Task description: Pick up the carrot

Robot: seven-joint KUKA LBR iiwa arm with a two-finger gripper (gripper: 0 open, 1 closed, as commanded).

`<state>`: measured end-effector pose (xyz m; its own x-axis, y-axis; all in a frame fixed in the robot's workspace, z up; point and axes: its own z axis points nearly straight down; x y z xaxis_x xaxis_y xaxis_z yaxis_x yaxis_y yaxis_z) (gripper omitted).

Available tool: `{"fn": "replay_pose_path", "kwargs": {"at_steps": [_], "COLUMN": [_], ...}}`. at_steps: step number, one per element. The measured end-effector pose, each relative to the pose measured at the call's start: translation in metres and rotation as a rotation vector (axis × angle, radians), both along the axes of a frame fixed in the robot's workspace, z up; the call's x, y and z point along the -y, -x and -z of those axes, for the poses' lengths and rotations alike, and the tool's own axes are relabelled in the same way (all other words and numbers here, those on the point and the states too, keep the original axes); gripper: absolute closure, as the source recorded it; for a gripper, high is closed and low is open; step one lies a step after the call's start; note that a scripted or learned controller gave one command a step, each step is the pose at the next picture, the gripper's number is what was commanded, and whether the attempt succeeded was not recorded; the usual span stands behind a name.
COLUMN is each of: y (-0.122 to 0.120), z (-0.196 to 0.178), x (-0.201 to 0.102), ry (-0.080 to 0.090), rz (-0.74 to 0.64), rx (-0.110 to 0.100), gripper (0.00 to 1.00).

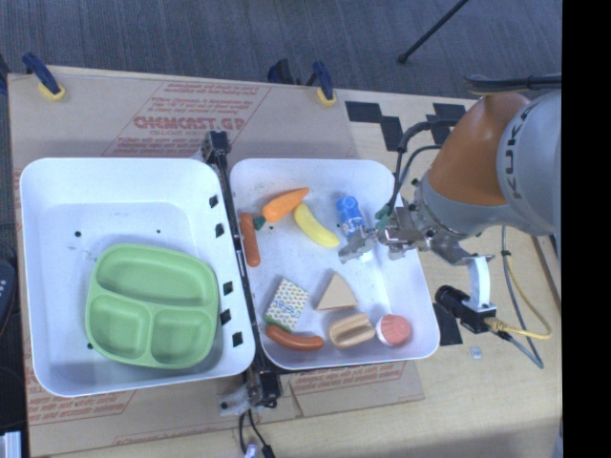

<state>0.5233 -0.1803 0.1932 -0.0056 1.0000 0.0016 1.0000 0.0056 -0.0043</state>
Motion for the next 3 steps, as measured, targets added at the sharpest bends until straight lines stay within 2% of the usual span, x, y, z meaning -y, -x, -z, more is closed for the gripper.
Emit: {"fn": "replay_pose_path", "kwargs": {"at_steps": [1,2,3], "y": [-0.067,-0.133,-0.138], "z": [0.035,0.046,0.093], "x": [-0.028,-0.071,-0.081], "ry": [0.0,0.001,0.009], "rz": [-0.042,-0.347,-0.325], "rx": [0.001,0.004,0.018], "gripper": [0.0,0.0,0.0]}}
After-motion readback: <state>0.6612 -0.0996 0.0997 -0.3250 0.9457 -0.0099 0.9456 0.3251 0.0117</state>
